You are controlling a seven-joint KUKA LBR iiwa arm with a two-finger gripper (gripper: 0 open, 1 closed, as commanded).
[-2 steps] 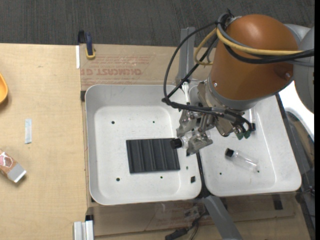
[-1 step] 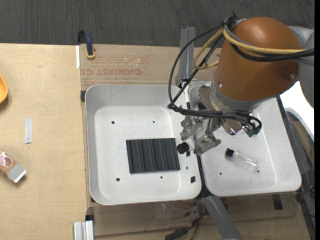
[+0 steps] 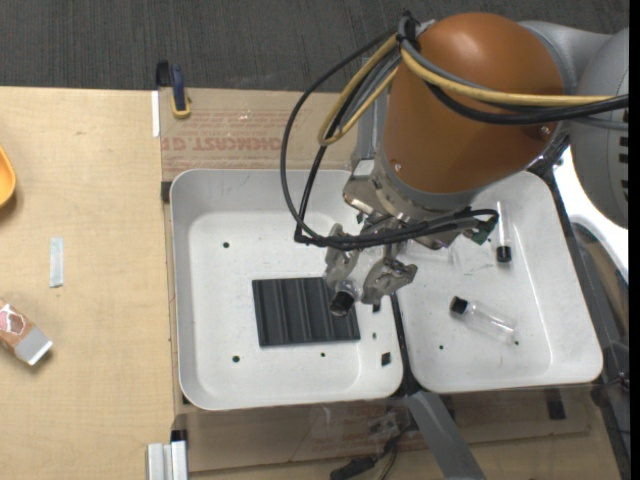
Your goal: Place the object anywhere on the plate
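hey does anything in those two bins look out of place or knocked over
Mildly. Two clear vials lie on their sides, loose in the right bin. The dark ribbed plate sits flat in the left bin, under the gripper.

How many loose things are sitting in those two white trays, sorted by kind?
Dark ribbed plate: 1, in the left bin.
Clear vials with black caps: 2, in the right bin; one lying low, one nearer the far wall.
Total: 3.
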